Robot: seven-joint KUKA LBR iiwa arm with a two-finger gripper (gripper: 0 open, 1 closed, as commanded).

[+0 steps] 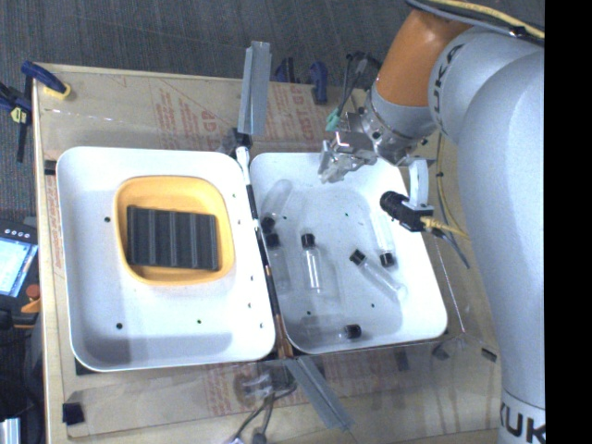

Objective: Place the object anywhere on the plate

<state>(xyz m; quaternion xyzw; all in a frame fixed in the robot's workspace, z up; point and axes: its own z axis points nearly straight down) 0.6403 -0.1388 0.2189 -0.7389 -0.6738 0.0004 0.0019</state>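
A yellow plate (173, 192) with a dark ribbed centre lies in the left bin (83, 276). Several clear tubes with black caps lie in the right bin (421, 313): one (313, 263) near the middle, one (274, 203) by the left wall, one (379, 276) to the right, and a capped one (335, 327) near the front edge. My gripper (339, 163) hangs over the back edge of the right bin, above and behind the tubes. I see nothing between its fingers.
A black clamp-like part (405, 209) sticks out from the arm over the right bin's right side. The divider (261, 248) between the bins runs front to back. Blue clamps (319, 79) sit on the bench's back edge. The grey arm (490, 202) fills the right.
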